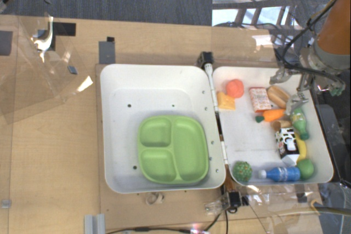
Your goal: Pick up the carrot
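while the carrot point(272, 115) lies in the right bin point(241, 134) between a red packet point(259, 99) and a milk carton point(286, 142), the gripper point(290, 86) hangs just above its right end. its fingers stand apart with nothing between them. a green divided plate point(173, 149) sits in the left bin point(131, 90).

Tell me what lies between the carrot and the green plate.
In the camera view, going left from the carrot: bare floor of the right bin, then the two bins' adjoining rims, then bare floor of the left bin up to the green plate.
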You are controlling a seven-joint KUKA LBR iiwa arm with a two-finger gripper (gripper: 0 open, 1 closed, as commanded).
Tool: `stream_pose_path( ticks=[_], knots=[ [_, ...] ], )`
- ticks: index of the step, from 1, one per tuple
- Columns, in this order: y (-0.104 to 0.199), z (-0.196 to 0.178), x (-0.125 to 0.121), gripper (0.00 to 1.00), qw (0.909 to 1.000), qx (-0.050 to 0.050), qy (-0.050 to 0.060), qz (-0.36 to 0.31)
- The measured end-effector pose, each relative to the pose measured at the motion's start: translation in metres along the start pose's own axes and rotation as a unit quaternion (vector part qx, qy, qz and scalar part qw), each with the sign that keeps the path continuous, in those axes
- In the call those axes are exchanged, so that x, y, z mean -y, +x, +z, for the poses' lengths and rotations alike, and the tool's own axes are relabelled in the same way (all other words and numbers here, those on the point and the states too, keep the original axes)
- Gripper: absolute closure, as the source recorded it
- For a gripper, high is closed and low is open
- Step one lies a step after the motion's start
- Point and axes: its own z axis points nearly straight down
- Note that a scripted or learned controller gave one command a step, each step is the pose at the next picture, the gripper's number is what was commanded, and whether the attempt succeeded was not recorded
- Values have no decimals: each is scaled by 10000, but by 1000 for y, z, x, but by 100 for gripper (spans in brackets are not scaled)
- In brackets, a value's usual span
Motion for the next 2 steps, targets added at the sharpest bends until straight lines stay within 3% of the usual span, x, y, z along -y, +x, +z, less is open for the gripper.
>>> stream_pose_path(
  ticks=[1,2],
  knots=[
    [-8,80,16,0,9990,88,40,-425],
    [2,78,-33,0,9945,105,57,-1045]
  ],
)
